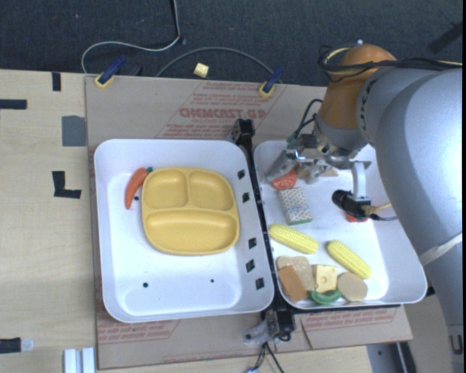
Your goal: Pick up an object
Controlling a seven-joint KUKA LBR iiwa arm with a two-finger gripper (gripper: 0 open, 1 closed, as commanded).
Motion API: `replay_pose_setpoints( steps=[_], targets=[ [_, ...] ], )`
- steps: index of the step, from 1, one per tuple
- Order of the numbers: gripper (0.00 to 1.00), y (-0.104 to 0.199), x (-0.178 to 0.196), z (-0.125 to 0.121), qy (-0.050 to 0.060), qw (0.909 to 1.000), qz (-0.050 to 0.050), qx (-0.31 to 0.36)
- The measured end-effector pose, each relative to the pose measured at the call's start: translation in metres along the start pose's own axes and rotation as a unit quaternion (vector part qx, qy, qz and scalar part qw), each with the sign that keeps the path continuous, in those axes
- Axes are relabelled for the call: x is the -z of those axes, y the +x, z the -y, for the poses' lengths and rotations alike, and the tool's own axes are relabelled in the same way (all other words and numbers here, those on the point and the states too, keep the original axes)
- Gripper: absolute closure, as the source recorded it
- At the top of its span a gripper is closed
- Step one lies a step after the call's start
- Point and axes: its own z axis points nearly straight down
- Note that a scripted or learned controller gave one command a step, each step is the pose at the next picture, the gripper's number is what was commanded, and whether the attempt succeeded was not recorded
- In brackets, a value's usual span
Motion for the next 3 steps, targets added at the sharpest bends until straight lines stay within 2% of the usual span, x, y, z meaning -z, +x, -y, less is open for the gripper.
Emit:
replay_pose_setpoints(
  steps=[3],
  targets=[
    [0.0, -0.0043, 0.0001, 0.0001, 0.0, 1.0, 0.0, 0.0]
  ],
)
